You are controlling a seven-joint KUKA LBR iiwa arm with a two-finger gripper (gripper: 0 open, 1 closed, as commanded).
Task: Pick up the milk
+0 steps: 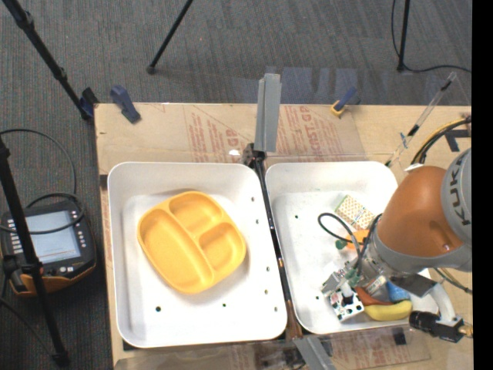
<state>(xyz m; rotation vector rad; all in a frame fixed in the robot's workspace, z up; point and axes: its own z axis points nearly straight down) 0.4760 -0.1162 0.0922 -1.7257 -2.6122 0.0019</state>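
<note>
a: where's the milk (346, 304)?
b: a small carton at the right bin's (308, 177) near edge, beside a banana (387, 311).
a: and the gripper (348, 278)?
b: right over it; fingers can't be told.

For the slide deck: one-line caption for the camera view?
KUKA arm's gripper low over the cluttered right bin, near a banana; yellow divided plate sits in the left bin.
</note>
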